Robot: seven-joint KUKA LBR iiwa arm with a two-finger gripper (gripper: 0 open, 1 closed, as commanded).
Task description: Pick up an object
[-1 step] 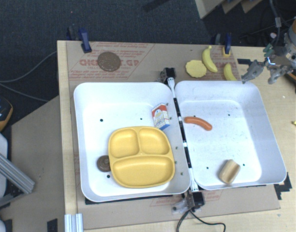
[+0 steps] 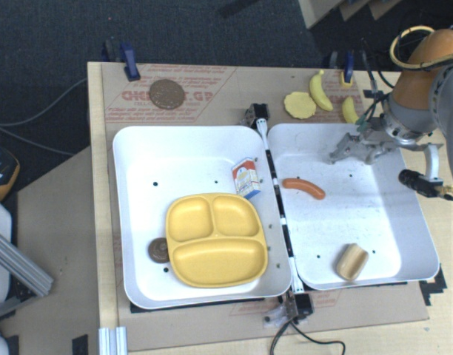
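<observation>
Gripper (image 2: 352,148) over right bin (image 2: 404,228), near sausage (image 2: 303,188).

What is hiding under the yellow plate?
A brown round thing pokes out from under the yellow plate's left edge. The rest of it is covered.

You can make out faded red printing on the cardboard sheet (image 2: 212,87) behind the bins, too blurred and partly covered to read. The small carton (image 2: 246,177) carries red and blue markings, also illegible.
</observation>
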